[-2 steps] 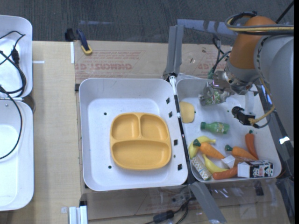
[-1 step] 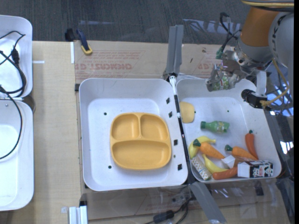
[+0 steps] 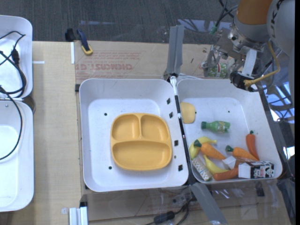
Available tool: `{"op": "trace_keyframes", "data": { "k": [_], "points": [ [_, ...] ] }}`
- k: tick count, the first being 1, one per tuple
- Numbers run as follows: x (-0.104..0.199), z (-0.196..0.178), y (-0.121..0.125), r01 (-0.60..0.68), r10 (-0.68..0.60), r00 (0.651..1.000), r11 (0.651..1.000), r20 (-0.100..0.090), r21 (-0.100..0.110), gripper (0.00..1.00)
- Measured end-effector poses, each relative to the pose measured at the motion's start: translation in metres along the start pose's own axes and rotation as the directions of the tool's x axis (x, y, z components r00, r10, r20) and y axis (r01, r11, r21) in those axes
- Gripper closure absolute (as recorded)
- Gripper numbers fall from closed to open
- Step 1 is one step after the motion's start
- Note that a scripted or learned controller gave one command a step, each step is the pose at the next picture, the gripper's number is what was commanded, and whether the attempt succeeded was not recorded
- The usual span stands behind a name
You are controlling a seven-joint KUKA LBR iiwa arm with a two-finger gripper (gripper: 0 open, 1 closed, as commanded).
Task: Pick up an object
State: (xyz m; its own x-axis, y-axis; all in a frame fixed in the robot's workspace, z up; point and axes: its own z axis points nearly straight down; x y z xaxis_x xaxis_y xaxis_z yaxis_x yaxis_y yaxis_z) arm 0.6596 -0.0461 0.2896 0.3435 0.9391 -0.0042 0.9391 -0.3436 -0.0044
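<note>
Toys crowd the right bin's [image 3: 262, 108] near corner, carrots [image 3: 212, 151] and a small carton [image 3: 256, 170] among them, while the gripper [image 3: 216, 63] hovers above its far rim, approach pending, needing descent.

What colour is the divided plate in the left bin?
Yellow-orange, plain; the divided plate shows clearly in the camera view.

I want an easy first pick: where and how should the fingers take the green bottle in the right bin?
Probably the green bottle around its mid-body, from straight above. It lies on its side, lengthwise left to right, apart from the carrots, so fingers closing across its narrow width have room on both sides.
</note>
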Motion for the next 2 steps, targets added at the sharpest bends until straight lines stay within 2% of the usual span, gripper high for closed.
{"op": "trace_keyframes", "data": {
  "k": [1, 2],
  "points": [
    [-0.072, -0.040, -0.006, -0.100, 0.100, 0.995, 0.995, 0.000, 0.001, 1.00],
    [-0.025, 0.010, 0.009, -0.119, 0.119, 0.993, 0.993, 0.001, 0.004, 1.00]
  ]
}}
